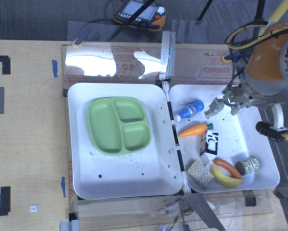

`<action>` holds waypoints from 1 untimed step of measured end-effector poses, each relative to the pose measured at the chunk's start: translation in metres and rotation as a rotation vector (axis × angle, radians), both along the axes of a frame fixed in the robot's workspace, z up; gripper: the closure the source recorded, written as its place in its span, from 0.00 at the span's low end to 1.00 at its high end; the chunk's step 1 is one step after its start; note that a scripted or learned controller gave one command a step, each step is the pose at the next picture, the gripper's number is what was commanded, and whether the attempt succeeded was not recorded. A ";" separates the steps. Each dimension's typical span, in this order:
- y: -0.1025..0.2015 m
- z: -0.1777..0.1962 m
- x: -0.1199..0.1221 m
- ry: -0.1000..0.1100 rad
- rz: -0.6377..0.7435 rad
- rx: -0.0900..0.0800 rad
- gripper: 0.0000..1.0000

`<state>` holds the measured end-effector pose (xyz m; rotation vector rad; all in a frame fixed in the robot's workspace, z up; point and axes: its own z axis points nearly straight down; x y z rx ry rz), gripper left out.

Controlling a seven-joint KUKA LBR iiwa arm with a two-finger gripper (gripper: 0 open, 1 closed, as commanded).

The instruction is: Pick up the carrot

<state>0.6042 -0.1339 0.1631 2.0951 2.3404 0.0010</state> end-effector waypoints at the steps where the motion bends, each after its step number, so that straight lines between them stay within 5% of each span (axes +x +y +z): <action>1: 0.031 -0.009 0.009 0.001 0.107 0.000 0.00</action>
